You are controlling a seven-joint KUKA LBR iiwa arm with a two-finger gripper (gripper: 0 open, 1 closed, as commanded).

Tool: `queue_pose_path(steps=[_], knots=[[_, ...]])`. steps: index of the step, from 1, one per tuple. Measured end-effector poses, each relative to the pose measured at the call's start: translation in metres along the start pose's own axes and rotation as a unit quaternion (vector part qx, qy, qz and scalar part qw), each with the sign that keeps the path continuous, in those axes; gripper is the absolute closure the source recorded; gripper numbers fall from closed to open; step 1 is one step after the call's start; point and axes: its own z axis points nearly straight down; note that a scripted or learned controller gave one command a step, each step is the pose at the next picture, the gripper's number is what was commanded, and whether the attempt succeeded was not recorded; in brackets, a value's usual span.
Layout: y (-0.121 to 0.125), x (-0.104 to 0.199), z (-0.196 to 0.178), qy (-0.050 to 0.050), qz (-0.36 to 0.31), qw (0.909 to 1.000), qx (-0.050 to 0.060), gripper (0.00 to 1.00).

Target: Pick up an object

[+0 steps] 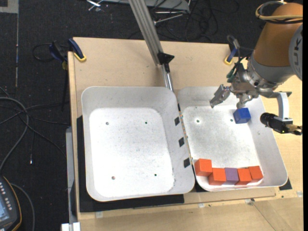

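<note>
Tan worktop [120, 61], two white bins — claw [231, 98] spread wide, grasping nothing, above right bin [274, 153]; blue block [242, 115] just beside fingertip.

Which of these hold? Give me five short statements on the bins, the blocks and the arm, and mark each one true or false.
1. The blue block lies in the right bin. True.
2. The blue block is clamped between the jaws and lifted off the bin. False: it sits on the bin floor, just below the gripper.
3. A purple block sits in the row of orange blocks at the right bin's near edge. True.
4. The orange blocks lie in the left bin. False: they are in the right bin.
5. The arm comes in from the right of the view. True.
</note>
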Motion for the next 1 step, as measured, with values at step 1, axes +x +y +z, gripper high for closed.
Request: queue_pose_path(steps=[1], knots=[[0.0339, -0.0709, 0.0570, -0.002, 0.003, 1.0000, 0.001, 0.00]])
